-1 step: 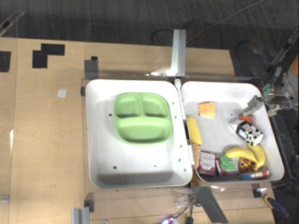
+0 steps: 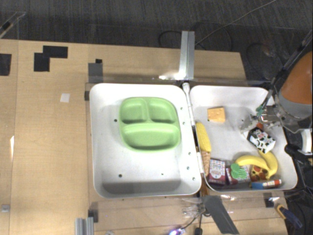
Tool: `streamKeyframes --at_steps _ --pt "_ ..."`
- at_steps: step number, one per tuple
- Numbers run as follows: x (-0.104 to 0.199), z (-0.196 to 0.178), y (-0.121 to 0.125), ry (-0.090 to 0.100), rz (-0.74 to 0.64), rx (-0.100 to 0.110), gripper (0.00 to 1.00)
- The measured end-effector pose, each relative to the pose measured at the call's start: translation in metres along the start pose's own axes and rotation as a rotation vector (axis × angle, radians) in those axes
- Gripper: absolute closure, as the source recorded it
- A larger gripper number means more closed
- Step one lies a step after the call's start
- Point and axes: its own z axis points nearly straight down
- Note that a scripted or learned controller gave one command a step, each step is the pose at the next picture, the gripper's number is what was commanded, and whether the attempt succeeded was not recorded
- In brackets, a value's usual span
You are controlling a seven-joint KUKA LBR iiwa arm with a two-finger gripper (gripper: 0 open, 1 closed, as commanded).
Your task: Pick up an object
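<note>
My gripper (image 2: 257, 121) hangs over the right side of the right bin (image 2: 230, 90), below the arm's orange band (image 2: 299, 82). Just under it, toward the front, lies a black-and-white spotted toy (image 2: 262, 140); whether they touch is unclear. A banana (image 2: 260, 162) curves along the bin's front right. An ear of corn (image 2: 203, 137) lies along the left wall. A yellow-orange cube (image 2: 216, 114) sits at the back, left of the gripper.
The left bin (image 2: 100, 131) holds a green divided plate (image 2: 149, 123). At the right bin's front are a maroon packet (image 2: 216, 172), a green item (image 2: 239, 171) and a red-and-blue marker (image 2: 267, 184). A metal post (image 2: 188, 53) stands behind the bins.
</note>
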Motion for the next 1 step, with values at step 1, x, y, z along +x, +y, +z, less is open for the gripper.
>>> streamKeyframes --at_steps 1 --pt "0.0002 -0.0116 0.0023 -0.001 0.0 -0.006 1.0"
